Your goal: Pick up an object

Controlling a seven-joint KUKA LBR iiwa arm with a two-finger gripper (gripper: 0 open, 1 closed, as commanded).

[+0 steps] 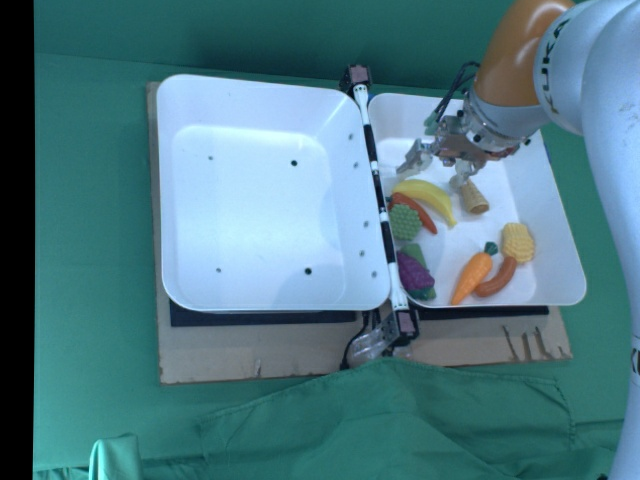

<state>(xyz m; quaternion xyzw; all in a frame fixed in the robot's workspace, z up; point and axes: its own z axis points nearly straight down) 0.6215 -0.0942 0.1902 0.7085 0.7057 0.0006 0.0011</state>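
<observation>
While the grey arm [600, 78] reaches in from the right, its tool [440, 158] hangs over the far part of the right bin [555, 218], just above the banana [425, 196]; whether it is released or clenched, I cannot tell, and nothing is seen gripped in it. Close beside it lies a small tan cone [476, 200]. Nearer the front, the right bin holds a red chilli [420, 213], a green round fruit [404, 222], purple grapes [414, 270], a carrot [472, 274], a yellow corn cob [518, 241] and a sausage [497, 278], crowded together. The left bin [265, 203] sits alongside, with a black-and-white rod [378, 198] between them, on cardboard [250, 348] over the green tabletop [90, 218].
</observation>
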